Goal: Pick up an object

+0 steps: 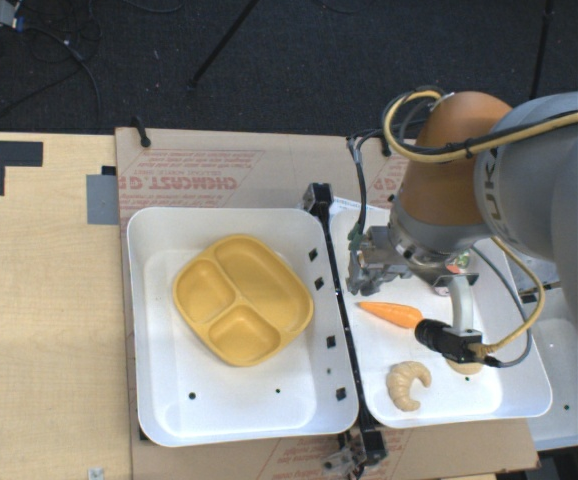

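Pale wood bench [39, 298] on the left, then the left bin [159, 388], with a yellow three-part plate [242, 298] lying askew across its middle. Over to the right bin [519, 393]: the gripper [362, 273] hangs low by that bin's left wall, and I can't tell whether it's open or closed. Just right of it and a touch lower lies an orange carrot [391, 314], and a pale croissant [409, 384] sits apart near the bin's bottom edge.

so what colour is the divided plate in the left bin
The divided plate is plain yellow, no pattern; it shows best in the camera view.
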Available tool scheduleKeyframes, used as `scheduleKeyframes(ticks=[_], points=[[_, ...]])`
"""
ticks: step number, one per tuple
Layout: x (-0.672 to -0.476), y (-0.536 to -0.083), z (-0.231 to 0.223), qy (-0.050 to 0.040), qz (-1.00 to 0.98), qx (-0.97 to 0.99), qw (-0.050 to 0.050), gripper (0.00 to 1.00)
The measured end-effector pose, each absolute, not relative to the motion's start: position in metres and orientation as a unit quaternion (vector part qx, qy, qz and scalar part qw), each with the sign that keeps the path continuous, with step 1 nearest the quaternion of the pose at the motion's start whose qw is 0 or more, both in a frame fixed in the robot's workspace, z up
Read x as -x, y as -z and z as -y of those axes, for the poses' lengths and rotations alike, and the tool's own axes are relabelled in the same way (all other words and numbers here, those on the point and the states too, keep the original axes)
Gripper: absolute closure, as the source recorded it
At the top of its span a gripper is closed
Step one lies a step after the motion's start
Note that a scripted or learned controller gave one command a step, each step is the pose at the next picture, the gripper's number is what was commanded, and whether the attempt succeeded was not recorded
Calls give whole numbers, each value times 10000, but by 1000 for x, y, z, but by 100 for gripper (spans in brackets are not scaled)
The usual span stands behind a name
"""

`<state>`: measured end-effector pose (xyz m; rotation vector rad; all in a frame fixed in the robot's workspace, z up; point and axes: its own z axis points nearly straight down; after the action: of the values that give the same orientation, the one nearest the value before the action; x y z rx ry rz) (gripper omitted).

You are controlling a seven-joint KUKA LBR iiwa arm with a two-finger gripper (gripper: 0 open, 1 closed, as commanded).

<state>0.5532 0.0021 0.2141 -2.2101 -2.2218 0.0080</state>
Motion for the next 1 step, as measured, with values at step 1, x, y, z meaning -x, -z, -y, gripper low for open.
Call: scheduleKeyframes(ticks=[1], points=[[-570,-204,-49,-32,7089,7053,36,100]])
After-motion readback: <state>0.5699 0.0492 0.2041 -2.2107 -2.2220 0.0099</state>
